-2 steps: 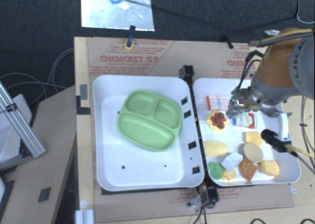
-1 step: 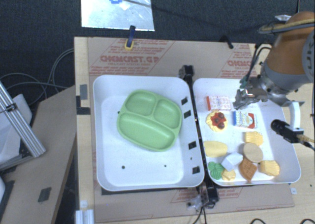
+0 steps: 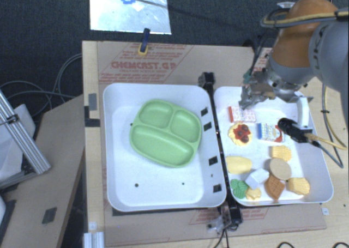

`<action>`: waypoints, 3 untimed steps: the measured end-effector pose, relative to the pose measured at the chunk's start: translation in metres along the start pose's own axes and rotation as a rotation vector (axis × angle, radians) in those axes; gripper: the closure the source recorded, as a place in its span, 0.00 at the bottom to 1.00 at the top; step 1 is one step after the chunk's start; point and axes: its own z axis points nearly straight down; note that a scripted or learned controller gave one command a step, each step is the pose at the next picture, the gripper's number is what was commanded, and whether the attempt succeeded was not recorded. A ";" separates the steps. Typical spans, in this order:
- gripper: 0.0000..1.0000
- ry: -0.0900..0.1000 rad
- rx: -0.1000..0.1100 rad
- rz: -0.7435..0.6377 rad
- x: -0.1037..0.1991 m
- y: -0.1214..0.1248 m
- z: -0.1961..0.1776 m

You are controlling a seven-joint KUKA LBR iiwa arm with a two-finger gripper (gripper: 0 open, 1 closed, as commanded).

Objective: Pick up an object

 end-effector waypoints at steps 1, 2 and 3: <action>1.00 0.001 0.002 0.000 0.059 0.013 0.001; 1.00 0.000 0.002 0.001 0.108 0.034 0.010; 1.00 0.000 0.000 0.003 0.132 0.061 -0.006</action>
